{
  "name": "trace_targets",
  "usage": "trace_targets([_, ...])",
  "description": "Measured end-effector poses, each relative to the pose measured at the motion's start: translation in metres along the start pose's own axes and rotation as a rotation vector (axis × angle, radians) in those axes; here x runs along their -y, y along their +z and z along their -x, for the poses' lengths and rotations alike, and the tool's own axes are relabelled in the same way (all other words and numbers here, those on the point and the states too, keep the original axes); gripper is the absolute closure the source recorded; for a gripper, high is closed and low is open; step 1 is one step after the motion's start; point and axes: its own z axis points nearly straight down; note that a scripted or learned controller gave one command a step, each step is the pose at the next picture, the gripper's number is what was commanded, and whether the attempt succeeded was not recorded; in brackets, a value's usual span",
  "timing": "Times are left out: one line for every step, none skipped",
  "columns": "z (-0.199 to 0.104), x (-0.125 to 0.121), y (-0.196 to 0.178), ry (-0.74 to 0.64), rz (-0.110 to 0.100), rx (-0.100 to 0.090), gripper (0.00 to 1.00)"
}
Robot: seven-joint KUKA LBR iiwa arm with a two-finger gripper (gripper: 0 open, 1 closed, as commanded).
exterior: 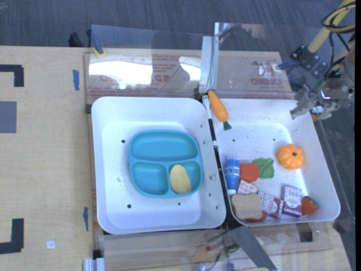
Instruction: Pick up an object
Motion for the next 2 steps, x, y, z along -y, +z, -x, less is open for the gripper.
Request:
trace_targets([-0.011,0.051,0.125,-0.151,0.005,-0.013,0.00])
trace_targets([-0.009,0.050,0.114,-0.151,0.010,-0.008,1.00])
